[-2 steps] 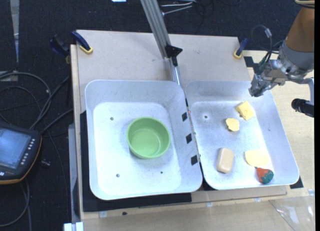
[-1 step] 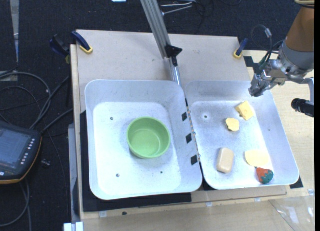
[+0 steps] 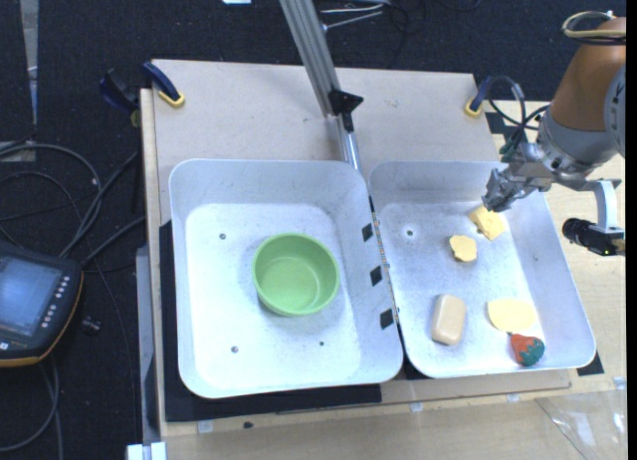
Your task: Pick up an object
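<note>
The end effector hangs low over the right bin, just above a small yellow block at the far side; whether its fingers are parted cannot be told. This looks like the approach step. Next it should settle around the block and close.

The left shallow white plastic bin has open floor all round the round green plastic bowl at its middle. In the right shallow white plastic bin, the left strip by the divider lies open. A small yellow block, yellow lump, tan oval soap-like bar, flat yellow piece and red-green ball crowd its right half. A slanted grey metal pole crosses above the counter's far edge.
</note>
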Robot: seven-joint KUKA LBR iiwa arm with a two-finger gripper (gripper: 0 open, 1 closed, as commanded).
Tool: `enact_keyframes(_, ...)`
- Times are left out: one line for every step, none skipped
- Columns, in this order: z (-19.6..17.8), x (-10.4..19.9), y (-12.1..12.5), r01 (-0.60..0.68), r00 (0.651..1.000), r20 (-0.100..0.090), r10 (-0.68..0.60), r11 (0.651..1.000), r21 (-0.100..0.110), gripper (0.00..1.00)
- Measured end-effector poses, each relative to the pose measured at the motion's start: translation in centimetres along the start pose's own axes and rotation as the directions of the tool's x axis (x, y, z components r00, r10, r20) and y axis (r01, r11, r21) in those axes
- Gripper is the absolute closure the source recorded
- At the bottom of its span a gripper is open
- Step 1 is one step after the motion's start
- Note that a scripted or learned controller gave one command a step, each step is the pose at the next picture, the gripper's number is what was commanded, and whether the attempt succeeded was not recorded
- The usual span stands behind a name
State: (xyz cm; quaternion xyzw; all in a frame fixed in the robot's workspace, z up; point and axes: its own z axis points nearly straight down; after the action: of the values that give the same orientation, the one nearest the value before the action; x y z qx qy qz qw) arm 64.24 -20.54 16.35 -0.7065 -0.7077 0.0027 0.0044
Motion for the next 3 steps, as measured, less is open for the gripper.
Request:
enact_keyframes(5.4,0.1,0.9,0.0,1.0,0.0,0.0,1.0,0.0,0.0)
enact_keyframes(7.2,0.3,0.9,0.001,1.0,0.001,-0.001,1.0,-0.005,0.0)
enact_keyframes(6.6,0.3,0.8,0.002,1.0,0.0,-0.002,1.0,0.0,1.0)
